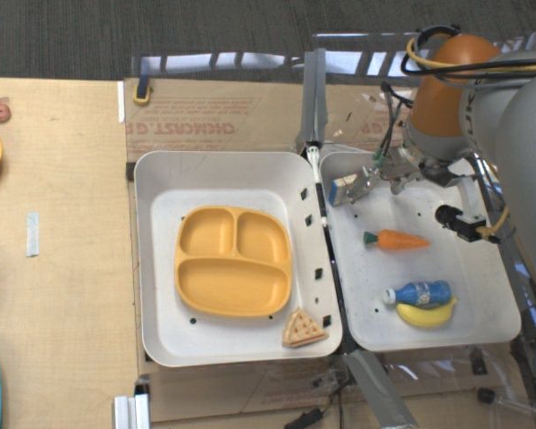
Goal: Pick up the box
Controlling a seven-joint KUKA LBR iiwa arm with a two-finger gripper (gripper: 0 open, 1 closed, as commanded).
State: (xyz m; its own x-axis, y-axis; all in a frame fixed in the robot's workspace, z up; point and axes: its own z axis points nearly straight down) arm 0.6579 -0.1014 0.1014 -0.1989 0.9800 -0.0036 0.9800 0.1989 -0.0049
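The fingers point(368, 182) sit just right of the box point(341, 189); whether they grip it, I cannot tell.

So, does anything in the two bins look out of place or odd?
Nothing is spilled or broken. The box sits tilted in the right bin's far left corner, at the end effector. The bottle lies on the banana, and the waffle rests on the left bin's rim slope.

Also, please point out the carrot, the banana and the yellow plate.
carrot point(400, 240), camera view, middle of its orange body.
banana point(426, 315), camera view, middle of its curve.
yellow plate point(235, 262), camera view, the central divider.
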